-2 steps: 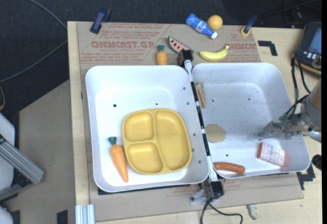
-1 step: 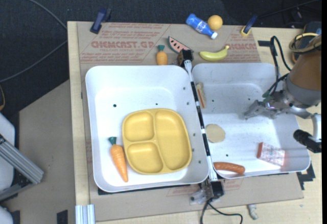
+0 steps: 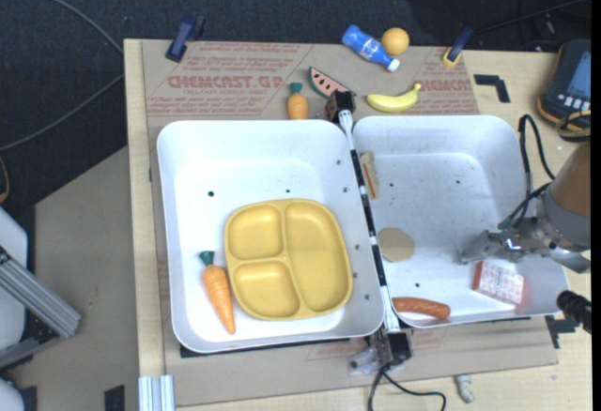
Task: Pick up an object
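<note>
My gripper (image 3: 490,246) hangs low over the right side of the right bin (image 3: 441,142), reaching in from the right edge. A red and white packet (image 3: 499,281) lies on the bin floor just below and in front of it, apart from it as far as I can see. A round tan disc (image 3: 396,245) rests near the bin's left wall. An orange-brown sausage (image 3: 421,308) lies along the front wall. A thin brown stick (image 3: 368,175) lies by the divider.
The left bin (image 3: 188,165) holds a yellow divided plate (image 3: 286,259) and a carrot (image 3: 219,295). Behind the bins lie a banana (image 3: 392,99), a blue bottle (image 3: 366,46), an orange (image 3: 395,40), a watermelon slice (image 3: 324,81) and a small carrot (image 3: 297,105).
</note>
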`<state>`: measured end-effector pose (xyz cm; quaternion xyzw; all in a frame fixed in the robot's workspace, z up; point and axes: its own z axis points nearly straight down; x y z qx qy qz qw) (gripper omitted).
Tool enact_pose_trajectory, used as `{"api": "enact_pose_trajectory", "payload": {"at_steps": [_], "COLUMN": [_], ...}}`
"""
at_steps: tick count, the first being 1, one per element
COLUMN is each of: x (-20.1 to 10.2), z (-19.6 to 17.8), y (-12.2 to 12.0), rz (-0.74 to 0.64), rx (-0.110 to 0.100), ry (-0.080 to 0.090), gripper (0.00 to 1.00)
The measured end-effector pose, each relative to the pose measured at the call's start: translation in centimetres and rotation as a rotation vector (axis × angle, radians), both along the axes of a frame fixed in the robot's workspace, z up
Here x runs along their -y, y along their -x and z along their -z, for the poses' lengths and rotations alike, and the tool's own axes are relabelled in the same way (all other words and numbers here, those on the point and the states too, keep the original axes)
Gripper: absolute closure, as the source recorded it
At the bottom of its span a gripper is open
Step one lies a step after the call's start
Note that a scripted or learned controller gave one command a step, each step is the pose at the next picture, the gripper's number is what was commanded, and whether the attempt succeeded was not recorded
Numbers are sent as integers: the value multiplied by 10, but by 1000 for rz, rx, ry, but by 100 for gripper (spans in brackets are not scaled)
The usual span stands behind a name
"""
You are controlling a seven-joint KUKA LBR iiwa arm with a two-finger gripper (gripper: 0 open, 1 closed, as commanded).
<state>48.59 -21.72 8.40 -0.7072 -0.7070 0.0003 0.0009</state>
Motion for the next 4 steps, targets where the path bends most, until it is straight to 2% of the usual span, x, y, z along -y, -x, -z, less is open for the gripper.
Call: {"api": "enact_pose_trajectory", "payload": {"at_steps": [1, 2, 3, 4], "x": [0, 0, 0, 0], "z": [-10, -10, -20, -20], "y": [-1, -1, -1, -1], "rz": [1, 1, 2, 2], "rx": [3, 3, 4, 4], "ry": [1, 1, 2, 2], "gripper": [100, 0, 100, 0]}}
